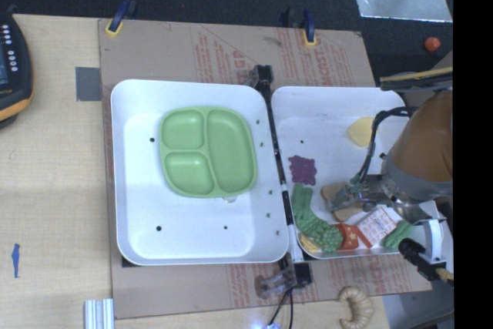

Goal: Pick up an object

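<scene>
Green toy [314, 221] hugs right bin [323, 108] front-left edge; jaws [344, 198] just beside, state unclear.

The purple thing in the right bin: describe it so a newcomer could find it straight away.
Start at the right bin, the one the arm reaches into. Near its left wall, about halfway down, a small purple object lies flat on bare white floor. It sits just above the green toy and apart from the pale yellow piece further right; it is the bin's sole purple item.

We see smooth plastic — white bins [131, 166], a matt green plate [208, 151] — on rough brown cardboard [192, 50].
</scene>
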Robot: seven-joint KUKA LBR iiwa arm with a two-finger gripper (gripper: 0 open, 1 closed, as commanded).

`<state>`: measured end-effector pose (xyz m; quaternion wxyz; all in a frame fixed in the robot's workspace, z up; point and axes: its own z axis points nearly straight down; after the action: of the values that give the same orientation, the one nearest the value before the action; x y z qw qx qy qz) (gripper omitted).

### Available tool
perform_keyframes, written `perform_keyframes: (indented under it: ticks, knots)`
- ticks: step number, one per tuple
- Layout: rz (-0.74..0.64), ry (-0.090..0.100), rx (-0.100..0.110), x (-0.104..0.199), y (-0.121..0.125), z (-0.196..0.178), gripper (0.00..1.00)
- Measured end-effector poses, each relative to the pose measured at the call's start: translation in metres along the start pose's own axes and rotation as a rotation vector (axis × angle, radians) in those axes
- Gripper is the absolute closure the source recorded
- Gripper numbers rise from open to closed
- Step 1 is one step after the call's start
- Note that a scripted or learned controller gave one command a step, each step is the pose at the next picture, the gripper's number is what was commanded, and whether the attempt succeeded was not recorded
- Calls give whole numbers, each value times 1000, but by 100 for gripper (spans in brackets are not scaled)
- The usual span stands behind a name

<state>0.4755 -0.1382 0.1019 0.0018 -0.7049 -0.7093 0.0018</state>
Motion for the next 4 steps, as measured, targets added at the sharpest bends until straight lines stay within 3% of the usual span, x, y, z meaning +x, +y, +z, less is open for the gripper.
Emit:
perform_keyframes:
  ticks: [1, 2, 3, 4]
  knots:
    - [-8, 3, -14, 86, 43, -96, 100]
    - [-6, 1, -4, 152, 52, -90, 100]
    - [10, -3, -5, 69, 46, -120, 100]
    - [3, 0, -3, 74, 46, -118, 0]
